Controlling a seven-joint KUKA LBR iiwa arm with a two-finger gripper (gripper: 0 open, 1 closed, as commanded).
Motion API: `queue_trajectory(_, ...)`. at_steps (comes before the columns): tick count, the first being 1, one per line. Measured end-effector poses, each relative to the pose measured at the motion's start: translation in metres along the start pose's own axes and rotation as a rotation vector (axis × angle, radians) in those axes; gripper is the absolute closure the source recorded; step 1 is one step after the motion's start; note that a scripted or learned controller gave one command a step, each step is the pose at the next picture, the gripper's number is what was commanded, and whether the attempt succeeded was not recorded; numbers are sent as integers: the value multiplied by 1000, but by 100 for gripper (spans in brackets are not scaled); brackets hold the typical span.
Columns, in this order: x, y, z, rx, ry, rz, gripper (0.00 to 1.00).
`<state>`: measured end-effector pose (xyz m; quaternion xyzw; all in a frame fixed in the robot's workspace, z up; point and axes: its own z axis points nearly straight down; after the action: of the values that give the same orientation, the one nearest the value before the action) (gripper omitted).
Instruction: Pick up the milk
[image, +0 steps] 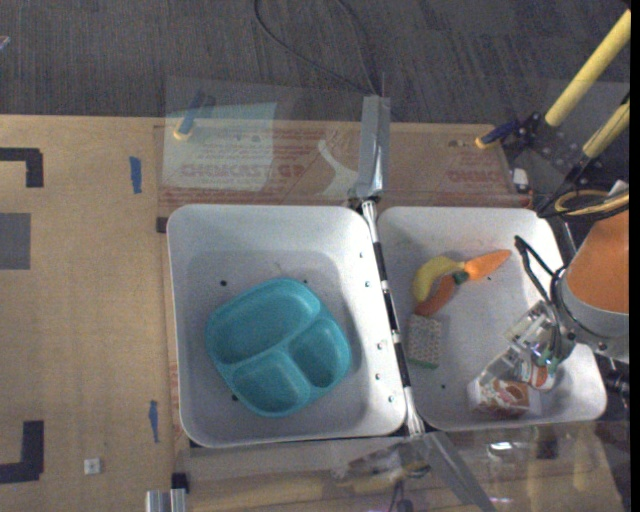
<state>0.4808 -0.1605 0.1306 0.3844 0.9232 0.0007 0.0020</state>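
The grey arm's gripper (535, 345), fingers' state unclear, hangs over a small red-and-white milk carton (503, 393); crowding the white bin's wall (590, 400) risks a miss.

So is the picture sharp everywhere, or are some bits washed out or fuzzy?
In the camera view, the white bins glare a little under even overhead light, with soft shadows along their inner walls; the teal plate reads clearly; the gripper and the carton-like thing under it are smeared and hard to make out; the clear sheet above the bins shows faint reflections.
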Motion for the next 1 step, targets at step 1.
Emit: queue_trajectory(1, 0, -1, 0, 0, 1, 2, 0)
